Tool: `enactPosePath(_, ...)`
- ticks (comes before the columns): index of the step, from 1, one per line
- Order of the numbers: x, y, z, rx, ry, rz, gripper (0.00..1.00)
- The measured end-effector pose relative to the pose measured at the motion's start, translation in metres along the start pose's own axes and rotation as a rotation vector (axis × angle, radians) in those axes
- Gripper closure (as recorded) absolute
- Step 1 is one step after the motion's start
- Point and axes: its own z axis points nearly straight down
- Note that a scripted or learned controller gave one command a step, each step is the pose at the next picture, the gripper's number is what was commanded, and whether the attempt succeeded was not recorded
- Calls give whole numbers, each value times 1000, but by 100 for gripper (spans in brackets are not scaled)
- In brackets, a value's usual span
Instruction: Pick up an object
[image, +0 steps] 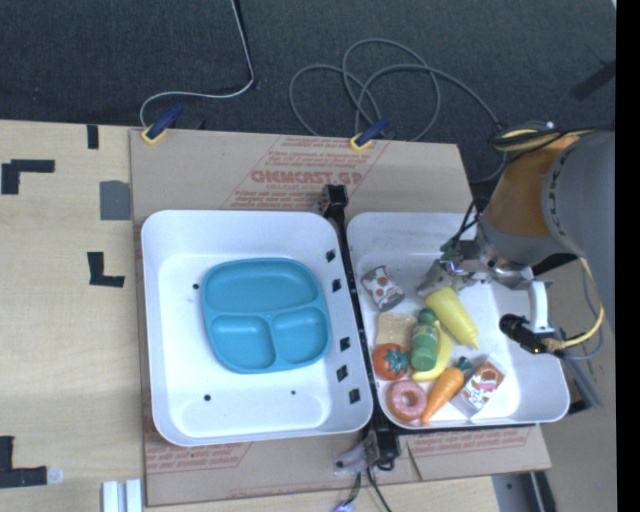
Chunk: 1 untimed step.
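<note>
The smooth yellow plastic corn-shaped toy (452, 315) lies in the right white bin (535, 400), tilted, its upper end just under my gripper (452, 270). It is the nearest thing to me, so I judge it my likeliest target, though nothing sits between my fingers that I can make out; whether I am spread or closed I cannot tell from this slant.

Against the corn toy's lower side lies a glossy green bottle-shaped toy (426, 345), resting across a pale tan bread slice (394, 328). Below these crowd a red tomato toy (389, 361), a pink ringed doughnut (406, 399), a tapered orange carrot (443, 393) and a small printed carton (481, 386). A second little printed packet (381, 286) lies apart, near the bin's left wall. They are heaped toward the near corner, touching one another, which makes a clean grip harder, I think; the rounded, slick shapes could slip.

The left white bin (160, 300) holds a matte blue sectioned plastic tray (265, 312), flat in its middle. Both bins rest on a brown cardboard sheet (300, 175).
</note>
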Motion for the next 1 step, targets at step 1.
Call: enactPosePath(1, 45, 48, -21, 10, 6, -1, 100)
